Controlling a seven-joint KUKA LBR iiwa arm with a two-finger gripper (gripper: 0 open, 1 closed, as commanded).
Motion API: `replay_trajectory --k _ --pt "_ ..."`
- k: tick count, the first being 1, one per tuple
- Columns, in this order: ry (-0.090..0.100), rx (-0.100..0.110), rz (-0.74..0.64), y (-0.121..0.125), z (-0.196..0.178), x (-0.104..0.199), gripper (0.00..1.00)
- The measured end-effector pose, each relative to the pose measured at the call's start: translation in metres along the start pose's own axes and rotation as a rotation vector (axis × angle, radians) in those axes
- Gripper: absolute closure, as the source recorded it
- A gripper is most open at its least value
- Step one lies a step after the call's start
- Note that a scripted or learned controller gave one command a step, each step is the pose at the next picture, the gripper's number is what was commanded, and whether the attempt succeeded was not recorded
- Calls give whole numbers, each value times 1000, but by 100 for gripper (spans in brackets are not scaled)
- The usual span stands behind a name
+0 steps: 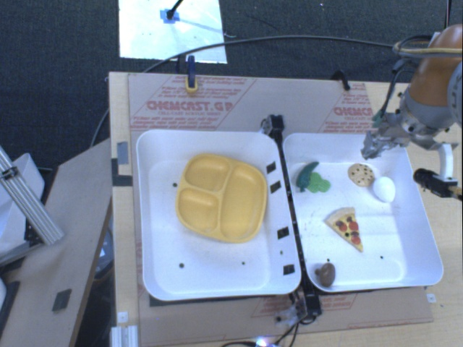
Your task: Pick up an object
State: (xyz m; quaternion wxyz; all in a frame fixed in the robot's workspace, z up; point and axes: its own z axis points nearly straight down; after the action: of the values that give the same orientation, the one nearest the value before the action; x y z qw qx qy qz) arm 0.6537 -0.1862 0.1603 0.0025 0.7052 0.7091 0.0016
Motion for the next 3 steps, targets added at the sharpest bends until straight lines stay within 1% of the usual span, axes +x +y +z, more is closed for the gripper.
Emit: replay_trajectory --k 1,2,3 --pt "-1 0 -1 2 -52 0 100" --pt "3 5 -5 6 -56 64 100" --pt "4 7 -4 2 -47 115 100"
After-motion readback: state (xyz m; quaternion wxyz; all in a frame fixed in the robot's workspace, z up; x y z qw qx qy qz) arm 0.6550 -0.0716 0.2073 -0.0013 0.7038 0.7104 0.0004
